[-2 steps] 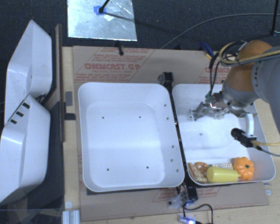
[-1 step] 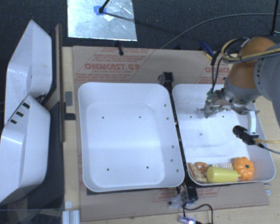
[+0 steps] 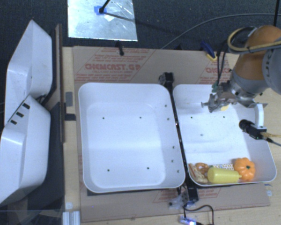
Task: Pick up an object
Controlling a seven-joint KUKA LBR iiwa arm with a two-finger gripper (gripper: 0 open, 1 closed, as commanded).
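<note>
Camera view: the gripper (image 3: 218, 103) hangs near the right bin's (image 3: 210, 137) far rim, over bare floor; its state I cannot tell. A pumpkin (image 3: 244, 168), a yellow object (image 3: 222, 175) and a pretzel-like piece (image 3: 199, 169) crowd the near wall, well apart from it.

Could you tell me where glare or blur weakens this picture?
Camera view: the shiny metal sheet above the bench glares patchily; the two shallow white bins look bright and nearly featureless; the gripper is small and soft, its details indistinct.
</note>
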